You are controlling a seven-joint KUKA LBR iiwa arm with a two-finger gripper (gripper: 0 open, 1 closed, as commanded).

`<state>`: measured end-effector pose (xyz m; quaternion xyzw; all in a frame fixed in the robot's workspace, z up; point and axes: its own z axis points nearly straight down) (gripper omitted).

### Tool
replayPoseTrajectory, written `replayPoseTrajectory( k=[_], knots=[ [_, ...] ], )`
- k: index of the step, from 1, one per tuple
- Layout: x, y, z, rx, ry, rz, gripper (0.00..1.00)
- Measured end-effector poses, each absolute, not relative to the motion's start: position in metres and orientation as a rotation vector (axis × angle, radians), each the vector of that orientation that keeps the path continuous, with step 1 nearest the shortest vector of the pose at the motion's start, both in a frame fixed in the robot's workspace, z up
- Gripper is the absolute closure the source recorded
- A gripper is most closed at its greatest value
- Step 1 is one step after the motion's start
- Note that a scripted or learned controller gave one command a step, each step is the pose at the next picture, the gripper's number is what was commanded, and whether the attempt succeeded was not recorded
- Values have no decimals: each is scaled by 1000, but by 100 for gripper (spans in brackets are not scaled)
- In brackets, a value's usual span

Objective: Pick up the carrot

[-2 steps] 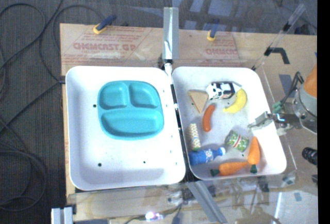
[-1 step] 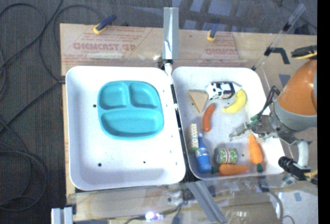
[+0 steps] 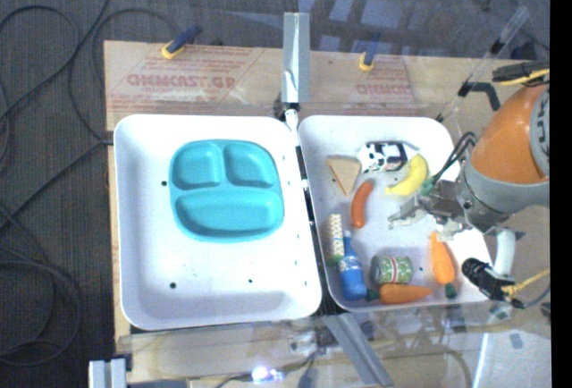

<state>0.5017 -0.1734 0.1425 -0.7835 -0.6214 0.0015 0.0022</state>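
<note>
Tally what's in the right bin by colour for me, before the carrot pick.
Orange: 3, carrot, carrot, orange sausage-shaped piece
Yellow: 1, banana
Tan: 2, wedge, corn cob
Blue: 1, bottle
Green: 1, can
Black-and-white: 1, cow toy
Total: 9
</note>
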Motion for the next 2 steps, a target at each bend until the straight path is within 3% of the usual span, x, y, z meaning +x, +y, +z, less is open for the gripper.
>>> replayPoseTrajectory(
  k=[1, 2],
  knots=[
    [483, -216, 121, -2210, -2223, 4, 0],
    [508, -211, 89, -2178, -2242, -22, 0]
  ],
)
